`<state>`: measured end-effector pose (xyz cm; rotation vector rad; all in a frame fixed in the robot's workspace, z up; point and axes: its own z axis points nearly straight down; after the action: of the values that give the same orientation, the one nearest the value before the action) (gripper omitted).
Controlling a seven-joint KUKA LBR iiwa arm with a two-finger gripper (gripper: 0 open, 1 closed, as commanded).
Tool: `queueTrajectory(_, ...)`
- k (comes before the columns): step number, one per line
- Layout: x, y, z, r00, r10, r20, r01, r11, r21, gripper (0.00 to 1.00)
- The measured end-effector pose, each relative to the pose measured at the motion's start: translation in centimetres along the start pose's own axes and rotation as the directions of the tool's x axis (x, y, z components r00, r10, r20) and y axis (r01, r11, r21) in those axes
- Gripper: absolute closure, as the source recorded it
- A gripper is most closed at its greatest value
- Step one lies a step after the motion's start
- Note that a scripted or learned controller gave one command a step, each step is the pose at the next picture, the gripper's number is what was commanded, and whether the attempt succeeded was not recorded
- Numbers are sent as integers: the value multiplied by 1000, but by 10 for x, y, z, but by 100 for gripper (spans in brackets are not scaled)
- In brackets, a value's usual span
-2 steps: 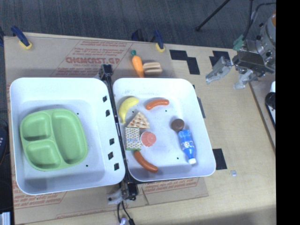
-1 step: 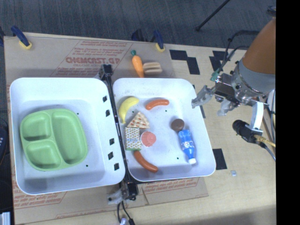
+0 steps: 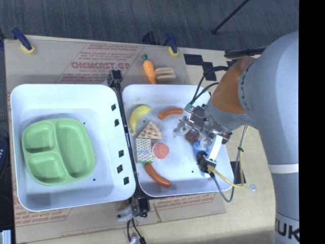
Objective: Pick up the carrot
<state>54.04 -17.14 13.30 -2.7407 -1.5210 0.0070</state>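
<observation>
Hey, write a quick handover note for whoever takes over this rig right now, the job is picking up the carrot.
End effector: low over the right bin, near its right side; nothing visibly held, finger state unclear.
Carrot: lying outside the bins on the cardboard behind the right bin, green top pointing away, beside a small sandwich toy.
In the right bin: banana, two sausages, a sandwich wedge, a round red slice, a small box.
Left bin: green divided plate.
Done: nothing visible yet. Left: move to the carrot, grasp, lift.
</observation>
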Motion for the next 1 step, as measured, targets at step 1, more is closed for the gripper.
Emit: queueTrajectory(1,105,71,41,987,162,-1,-162,987,-2,0)
